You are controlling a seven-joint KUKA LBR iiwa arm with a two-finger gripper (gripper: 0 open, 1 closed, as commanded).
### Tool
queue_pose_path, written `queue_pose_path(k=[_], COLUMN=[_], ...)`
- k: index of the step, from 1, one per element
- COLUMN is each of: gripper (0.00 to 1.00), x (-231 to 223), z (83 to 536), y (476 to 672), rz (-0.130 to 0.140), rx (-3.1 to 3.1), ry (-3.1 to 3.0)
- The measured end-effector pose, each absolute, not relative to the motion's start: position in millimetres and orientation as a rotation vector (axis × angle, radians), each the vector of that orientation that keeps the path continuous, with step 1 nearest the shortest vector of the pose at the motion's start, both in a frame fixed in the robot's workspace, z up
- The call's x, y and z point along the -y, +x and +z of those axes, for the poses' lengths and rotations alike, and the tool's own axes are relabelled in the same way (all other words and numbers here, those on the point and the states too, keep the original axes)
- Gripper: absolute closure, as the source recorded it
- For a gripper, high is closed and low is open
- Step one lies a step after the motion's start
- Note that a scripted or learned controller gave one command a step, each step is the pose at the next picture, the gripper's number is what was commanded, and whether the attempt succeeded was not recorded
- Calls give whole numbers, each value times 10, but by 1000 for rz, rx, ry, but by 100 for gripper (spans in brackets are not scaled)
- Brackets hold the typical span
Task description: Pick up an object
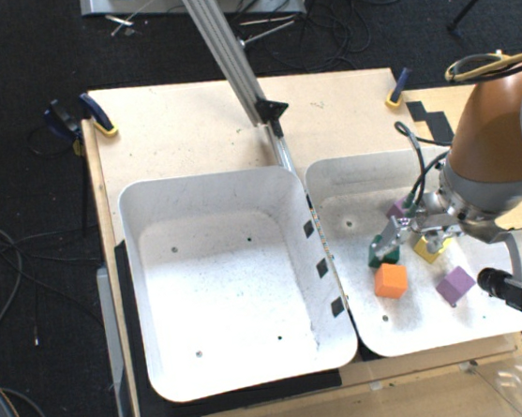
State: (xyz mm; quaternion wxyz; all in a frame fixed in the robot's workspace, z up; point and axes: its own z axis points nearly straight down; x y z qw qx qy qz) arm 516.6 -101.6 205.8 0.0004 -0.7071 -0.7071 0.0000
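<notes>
The gripper [398, 236] hangs low in the right bin [352, 177]; whether it is parted, closed or clamped on anything I cannot tell. This looks like the descent-and-grasp step, so the next move calls for closing on one block and lifting straight up. Nearest lie the purple block [455, 285] and orange cube [391, 280]; beyond, a green piece [381, 254] and a yellow block [428, 247] sit at the tool, partly hidden under it. A second purple bit [396, 209] is barely legible.
</notes>
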Motion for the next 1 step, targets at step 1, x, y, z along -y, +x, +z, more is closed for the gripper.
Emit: queue_pose_path(k=[1], gripper=[0], x=[1060], z=[1081], y=[5070], rz=[8], rx=[2215], ry=[-2218])
